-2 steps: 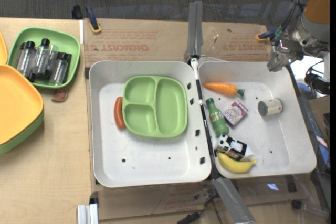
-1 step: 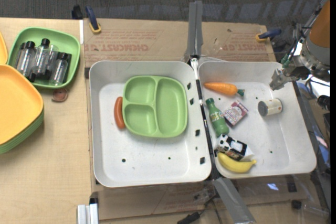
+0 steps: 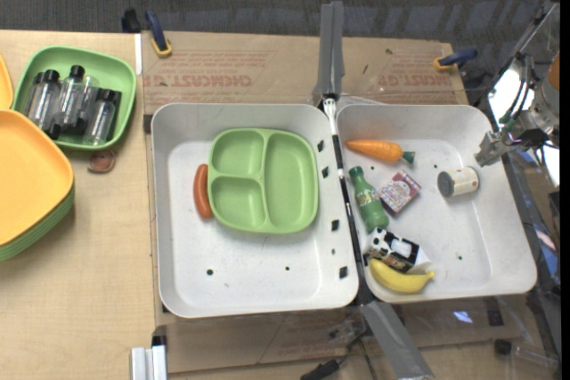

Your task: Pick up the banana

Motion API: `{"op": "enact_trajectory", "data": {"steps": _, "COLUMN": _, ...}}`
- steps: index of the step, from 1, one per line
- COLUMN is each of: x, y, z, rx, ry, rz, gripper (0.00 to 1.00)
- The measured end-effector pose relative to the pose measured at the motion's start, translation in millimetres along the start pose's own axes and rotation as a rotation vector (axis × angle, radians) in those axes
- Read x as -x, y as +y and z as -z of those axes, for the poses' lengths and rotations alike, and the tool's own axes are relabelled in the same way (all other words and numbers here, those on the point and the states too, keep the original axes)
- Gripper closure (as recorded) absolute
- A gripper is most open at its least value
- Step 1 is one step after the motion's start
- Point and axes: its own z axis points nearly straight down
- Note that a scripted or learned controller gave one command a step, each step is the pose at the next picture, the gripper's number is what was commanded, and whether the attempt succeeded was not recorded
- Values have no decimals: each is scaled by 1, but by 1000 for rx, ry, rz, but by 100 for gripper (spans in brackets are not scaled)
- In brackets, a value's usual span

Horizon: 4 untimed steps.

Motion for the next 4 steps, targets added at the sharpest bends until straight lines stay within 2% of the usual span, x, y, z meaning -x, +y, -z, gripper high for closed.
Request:
{"op": "enact_trajectory", "data": {"steps": 1, "x": -15, "y": -22, "z": 4, "rx": 0, "ry": 0, "rz": 14, "gripper": 100}}
{"op": "enact_trajectory", "data": {"steps": 2, "x": -20, "y": -25, "z": 14, "rx": 1, "ry": 0, "rz": 41, "gripper": 100}}
{"op": "enact_trajectory", "data": {"steps": 3, "x": -37, "y": -41, "z": 27, "rx": 0, "ry": 0, "rz": 116, "gripper": 100}}
{"op": "enact_trajectory", "data": {"steps": 4, "x": -86, "y": -74, "z": -14, "rx": -5, "ry": 1, "rz": -478, "gripper": 100}}
